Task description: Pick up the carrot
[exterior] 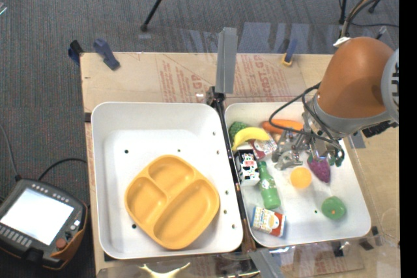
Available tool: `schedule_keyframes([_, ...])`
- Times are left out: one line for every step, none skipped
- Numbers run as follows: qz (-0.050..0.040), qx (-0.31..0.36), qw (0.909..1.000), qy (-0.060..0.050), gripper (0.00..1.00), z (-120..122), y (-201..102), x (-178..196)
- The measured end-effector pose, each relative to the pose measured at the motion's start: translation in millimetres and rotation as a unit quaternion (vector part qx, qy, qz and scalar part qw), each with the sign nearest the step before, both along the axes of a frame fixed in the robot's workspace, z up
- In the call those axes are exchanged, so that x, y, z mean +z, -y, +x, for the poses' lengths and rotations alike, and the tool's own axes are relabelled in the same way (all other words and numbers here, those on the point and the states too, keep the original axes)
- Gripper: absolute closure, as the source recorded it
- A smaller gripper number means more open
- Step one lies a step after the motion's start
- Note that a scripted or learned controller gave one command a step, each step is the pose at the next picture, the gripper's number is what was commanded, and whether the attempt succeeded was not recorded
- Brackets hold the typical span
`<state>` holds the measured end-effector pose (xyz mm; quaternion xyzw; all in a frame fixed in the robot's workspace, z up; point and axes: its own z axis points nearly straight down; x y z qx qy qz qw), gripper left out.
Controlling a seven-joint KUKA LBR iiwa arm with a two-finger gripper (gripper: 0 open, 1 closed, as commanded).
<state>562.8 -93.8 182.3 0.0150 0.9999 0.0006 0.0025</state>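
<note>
The carrot [285, 125] lies at the back of the right bin [355, 205], orange, partly under the arm's cables. My gripper [290, 154] hangs low over the middle of that bin, just in front of the carrot and beside the banana [251, 135]. Nothing shows clearly between its metal fingers, and the wrist's orange band hides part of them.
The right bin also holds a green bottle [268, 185], a small milk carton [247, 166], an orange ball [300, 178], purple grapes [319, 169], a green apple [333, 208] and a juice box [268, 221]. A yellow divided plate [172, 201] lies in the left bin [117, 133].
</note>
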Motion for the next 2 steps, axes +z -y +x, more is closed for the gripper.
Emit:
schedule_keyframes([-0.0016, 0.071, 0.9975, 0.001, 1.0, -43.7, 44.8, 87.5])
schedule_keyframes([-0.0041, 0.024, 0.9997, 0.005, 1.0, -64.6, 122.4, 205.8])
